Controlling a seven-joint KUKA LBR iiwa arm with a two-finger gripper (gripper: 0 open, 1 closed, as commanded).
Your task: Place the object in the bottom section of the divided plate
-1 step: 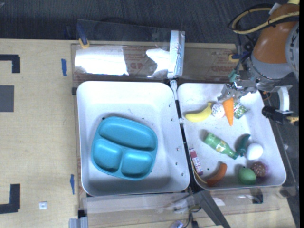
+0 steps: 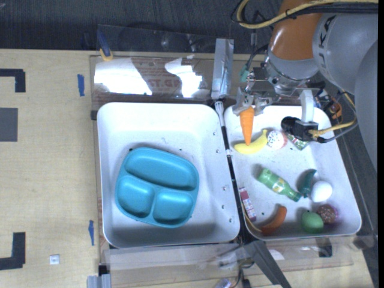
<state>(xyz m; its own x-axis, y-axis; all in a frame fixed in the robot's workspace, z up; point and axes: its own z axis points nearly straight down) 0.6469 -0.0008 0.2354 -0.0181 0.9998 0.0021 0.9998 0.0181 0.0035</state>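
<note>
A blue divided plate [image 2: 157, 185] lies in the left bin [image 2: 120, 122], with one long section on its far side and two smaller sections on its near side. My gripper [image 2: 249, 105] hangs over the far left corner of the right bin [image 2: 342, 161]. It is shut on the wide top of an orange carrot [image 2: 246, 126]. The carrot hangs point down, with its tip just over a yellow banana [image 2: 254, 144]. The carrot is to the right of the wall between the two bins, well away from the plate.
The right bin also holds a white and red ball [image 2: 275, 138], a green bottle [image 2: 278, 183], a white egg [image 2: 322, 191], a green lime [image 2: 311, 221], a dark red berry [image 2: 327, 213] and an orange-brown sausage [image 2: 273, 219]. The arm's wrist [image 2: 300, 35] and cables stand above that bin's far edge.
</note>
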